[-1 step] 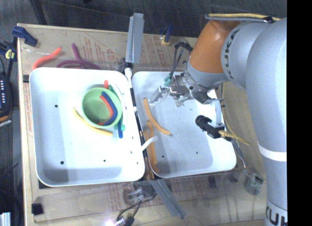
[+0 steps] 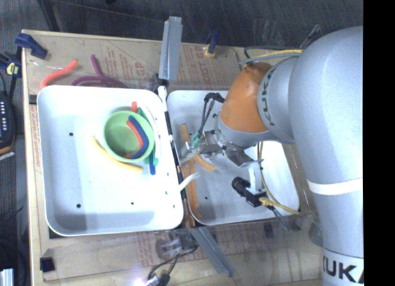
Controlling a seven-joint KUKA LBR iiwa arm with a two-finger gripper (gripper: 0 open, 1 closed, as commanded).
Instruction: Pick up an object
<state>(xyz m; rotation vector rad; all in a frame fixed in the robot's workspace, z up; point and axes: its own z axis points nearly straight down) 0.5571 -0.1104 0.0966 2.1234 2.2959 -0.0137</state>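
Reaching into the right bin (image 2: 281, 180), the arm (image 2: 327, 105) has its end effector (image 2: 199, 146) low near that bin's left wall.

An orange stick (image 2: 184, 135) lies in the right bin just left of the end effector, a second orange piece (image 2: 207, 165) sits just below it, and a brown stick (image 2: 191, 195) runs along the wall nearer the front. The left bin (image 2: 68, 173) holds a green bowl (image 2: 120, 136) with a blue curved piece (image 2: 147, 136) in it and a yellow strip (image 2: 117, 158) under its edge. Both bins rest on a pale wooden surface (image 2: 123, 53), where a purple hose (image 2: 99, 79) lies, over a dark floor (image 2: 247, 0). The arm's bulk covers much of the right bin, and I cannot tell whether the end effector is open or closed, or has hold of anything.
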